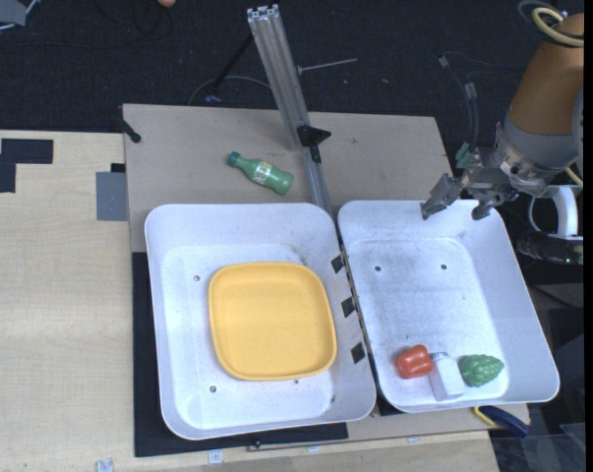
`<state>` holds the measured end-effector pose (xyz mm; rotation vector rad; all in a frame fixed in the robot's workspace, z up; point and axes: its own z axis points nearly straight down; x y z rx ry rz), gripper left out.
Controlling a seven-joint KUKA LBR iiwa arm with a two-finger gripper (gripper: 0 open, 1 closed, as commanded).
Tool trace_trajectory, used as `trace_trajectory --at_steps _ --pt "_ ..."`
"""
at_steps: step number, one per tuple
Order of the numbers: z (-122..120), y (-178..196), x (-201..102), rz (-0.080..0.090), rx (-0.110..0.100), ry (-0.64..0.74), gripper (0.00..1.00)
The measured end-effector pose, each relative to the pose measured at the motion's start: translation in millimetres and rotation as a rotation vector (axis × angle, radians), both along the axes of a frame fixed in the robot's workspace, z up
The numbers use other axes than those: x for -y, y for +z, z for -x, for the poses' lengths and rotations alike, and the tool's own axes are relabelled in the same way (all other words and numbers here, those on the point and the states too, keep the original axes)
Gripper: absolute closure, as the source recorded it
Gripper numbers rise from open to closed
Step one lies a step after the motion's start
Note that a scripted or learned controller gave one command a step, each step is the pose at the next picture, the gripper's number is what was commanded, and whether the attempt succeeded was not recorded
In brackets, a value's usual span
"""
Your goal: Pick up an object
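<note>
The gripper [463,198] is seen spread and empty above the right bin's [532,293] far rim. Approach is judged underway; descent toward the pepper [413,362] at the near wall is required.

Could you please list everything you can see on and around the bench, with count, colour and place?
bins: two, white, side by side on the bench
plate: one, yellow, in the left bin
pepper: one, red, near corner of the right bin
white block: one, between pepper and green toy
green toy: one, right bin, near corner
bottle: one, green, lying on the board behind the left bin
aluminium bar: one, grey, behind the bins
gripper: one, over the right bin's far edge
</note>
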<state>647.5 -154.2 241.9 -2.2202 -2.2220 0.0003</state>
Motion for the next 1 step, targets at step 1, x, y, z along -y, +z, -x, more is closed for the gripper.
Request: trace_trajectory --at_steps 1 --pt "3.1 -43.8 3.8 0.000 -0.003 0.000 0.00"
